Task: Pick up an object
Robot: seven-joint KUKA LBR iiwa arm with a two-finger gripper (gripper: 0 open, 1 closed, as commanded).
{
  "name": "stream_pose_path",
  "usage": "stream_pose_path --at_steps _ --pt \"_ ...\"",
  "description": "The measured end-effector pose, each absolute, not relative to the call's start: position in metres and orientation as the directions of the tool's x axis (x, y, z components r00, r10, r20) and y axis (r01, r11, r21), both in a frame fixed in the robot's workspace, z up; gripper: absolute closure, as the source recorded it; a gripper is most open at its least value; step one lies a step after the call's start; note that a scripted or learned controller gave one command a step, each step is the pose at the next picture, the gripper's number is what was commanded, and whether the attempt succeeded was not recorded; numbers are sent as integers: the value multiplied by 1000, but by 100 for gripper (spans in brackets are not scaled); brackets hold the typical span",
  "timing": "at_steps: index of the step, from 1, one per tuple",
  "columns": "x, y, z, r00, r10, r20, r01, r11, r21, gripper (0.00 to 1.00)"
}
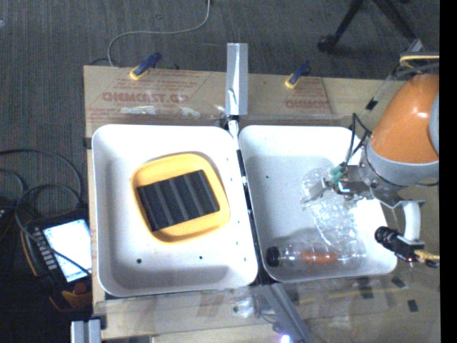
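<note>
Jaws state, honestly can't tell. They're low over the right bin [285, 148], right by that crinkly clear plastic container [332, 209], probably lining up a grab. Bottle [310, 256] lies along the front wall.

Robotics lab or test cell. Grey office carpet [57, 20], swivel chair base [364, 13] beyond the bench's far right corner, loose cables [153, 34] on the floor, clamps [145, 66] on the plywood bench [164, 95], teach pendant [61, 245] off the bench's left edge.
</note>
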State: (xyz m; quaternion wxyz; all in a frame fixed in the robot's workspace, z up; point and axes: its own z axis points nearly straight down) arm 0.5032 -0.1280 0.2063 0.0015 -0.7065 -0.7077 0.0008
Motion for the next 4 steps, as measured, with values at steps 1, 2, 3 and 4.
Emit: stream_pose_path --at_steps 1,2,3,4 --pt "536 -189 106 -146 989 -4 989 146 10 0" --pt "608 -187 90 -94 996 -4 995 94 11 0" --pt "659 -177 89 -70 998 4 997 70 -40 0" --pt "635 -186 110 -155 988 -4 988 155 -2 0"
